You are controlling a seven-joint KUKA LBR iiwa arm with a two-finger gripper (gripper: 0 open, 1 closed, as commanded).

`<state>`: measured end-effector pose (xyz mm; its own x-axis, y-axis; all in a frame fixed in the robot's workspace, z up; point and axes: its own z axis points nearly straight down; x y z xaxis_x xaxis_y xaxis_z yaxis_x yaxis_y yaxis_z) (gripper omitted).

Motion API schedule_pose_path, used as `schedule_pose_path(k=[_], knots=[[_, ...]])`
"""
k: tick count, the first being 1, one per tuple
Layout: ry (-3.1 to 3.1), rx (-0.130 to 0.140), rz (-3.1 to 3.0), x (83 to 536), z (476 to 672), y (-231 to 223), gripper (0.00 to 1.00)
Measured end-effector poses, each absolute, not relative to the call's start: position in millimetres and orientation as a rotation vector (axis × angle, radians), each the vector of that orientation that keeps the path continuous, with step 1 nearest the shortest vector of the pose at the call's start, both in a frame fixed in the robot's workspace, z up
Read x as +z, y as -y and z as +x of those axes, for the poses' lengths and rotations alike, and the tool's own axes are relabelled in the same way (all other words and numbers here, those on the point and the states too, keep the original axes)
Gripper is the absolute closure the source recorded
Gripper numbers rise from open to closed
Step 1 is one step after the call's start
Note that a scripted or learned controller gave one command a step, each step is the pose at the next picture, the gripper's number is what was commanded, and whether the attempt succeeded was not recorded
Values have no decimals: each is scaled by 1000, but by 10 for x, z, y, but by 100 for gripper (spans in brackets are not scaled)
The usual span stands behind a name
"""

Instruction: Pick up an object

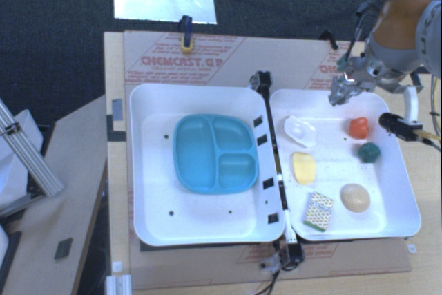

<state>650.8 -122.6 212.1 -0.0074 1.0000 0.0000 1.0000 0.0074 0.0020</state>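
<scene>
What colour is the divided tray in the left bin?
Light blue; the divided tray shows best in the camera view, lying flat in the left bin.

Arm (pixel 407 10): cut off by right and top edges, upper links out of frame
Gripper (pixel 340 96): small, dark, blurred; finger spacing unreadable
Patterned item (pixel 318 211), right bin (pixel 407 217): print too small to read
Clear white item (pixel 300 130): washed out against bin floor, outline uncertain
Metal rail (pixel 24 148): cut off at left edge
</scene>
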Motion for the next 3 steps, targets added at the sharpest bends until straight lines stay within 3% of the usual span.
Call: schedule_pose_path(k=[1,3], knots=[[-2229,1,2213,2086,6456,713,100],[-2228,3,2212,2129,6618,-296,100]])
